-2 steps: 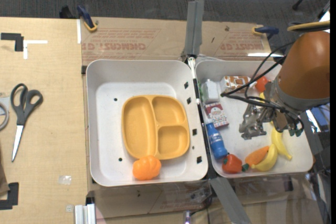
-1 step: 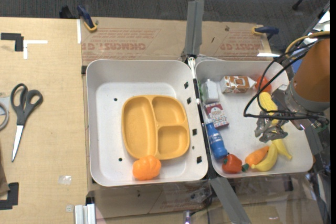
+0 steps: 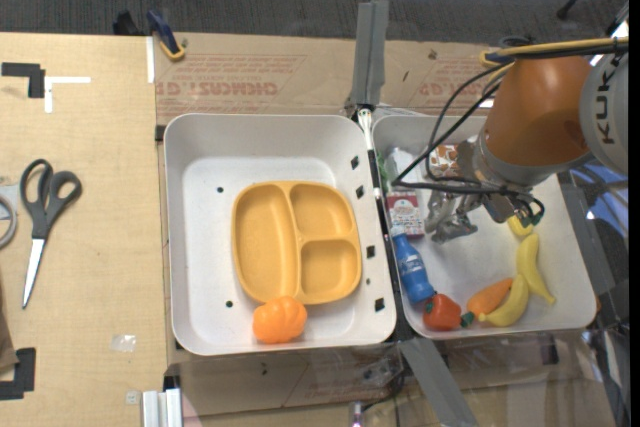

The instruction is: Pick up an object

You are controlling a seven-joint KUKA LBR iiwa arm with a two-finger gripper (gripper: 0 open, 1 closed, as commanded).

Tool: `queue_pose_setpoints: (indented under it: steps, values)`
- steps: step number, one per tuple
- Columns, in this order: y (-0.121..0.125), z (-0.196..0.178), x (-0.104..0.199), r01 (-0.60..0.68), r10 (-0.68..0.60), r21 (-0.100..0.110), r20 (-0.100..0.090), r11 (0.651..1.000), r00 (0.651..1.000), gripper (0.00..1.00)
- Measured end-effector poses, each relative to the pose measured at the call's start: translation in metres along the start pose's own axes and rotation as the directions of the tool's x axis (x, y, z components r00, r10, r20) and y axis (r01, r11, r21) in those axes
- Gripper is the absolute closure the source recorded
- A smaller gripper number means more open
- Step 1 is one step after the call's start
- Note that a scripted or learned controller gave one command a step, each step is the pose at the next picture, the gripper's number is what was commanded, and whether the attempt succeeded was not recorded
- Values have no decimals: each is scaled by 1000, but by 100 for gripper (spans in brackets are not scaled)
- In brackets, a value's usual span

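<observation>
Arm (image 3: pixel 535 110): we see it enter from 3 o'clock, its orange band over the right bin.
Gripper (image 3: pixel 452 223): we place it low in the right bin, near the bin's middle, pointing down; its metal fingers are bunched under cables, and we cannot tell how far apart they stand or whether anything lies between them.
Right bin (image 3: pixel 575 315): white and shallow, at 4 o'clock of the view; it holds the loose objects listed below.
Bottle (image 3: pixel 410 270): blue, lying along the bin's left wall at 7 o'clock of the gripper, just beside it.
Carton (image 3: pixel 402 212): small, red and white, at 9 o'clock of the gripper, above the bottle.
Bananas (image 3: pixel 528 277): two, yellow, at 4 o'clock of the gripper, near but apart from it.
Carrot (image 3: pixel 488 296): orange, touching the lower banana at the bin's bottom edge.
Tomato (image 3: pixel 441 312): red, at 6 o'clock of the gripper, below the bottle's end.
Left bin (image 3: pixel 190 215): white, beside the right bin.
Tray (image 3: pixel 296 241): yellow, three compartments, in the middle of the left bin.
Orange (image 3: pixel 279 320): at 6 o'clock of the tray, touching its rim.
Scissors (image 3: pixel 40 215): on the bench at 9 o'clock, well apart from both bins.
</observation>
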State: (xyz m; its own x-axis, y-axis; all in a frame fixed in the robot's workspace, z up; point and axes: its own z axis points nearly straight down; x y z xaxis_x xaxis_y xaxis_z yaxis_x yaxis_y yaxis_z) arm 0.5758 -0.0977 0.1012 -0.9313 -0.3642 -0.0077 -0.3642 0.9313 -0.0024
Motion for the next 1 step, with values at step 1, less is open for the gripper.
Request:
queue_pose_setpoints:
  steps: [1]
  values:
    - [-92, -72, 36, 3, -3, 1, -2, 1000, 1000, 100]
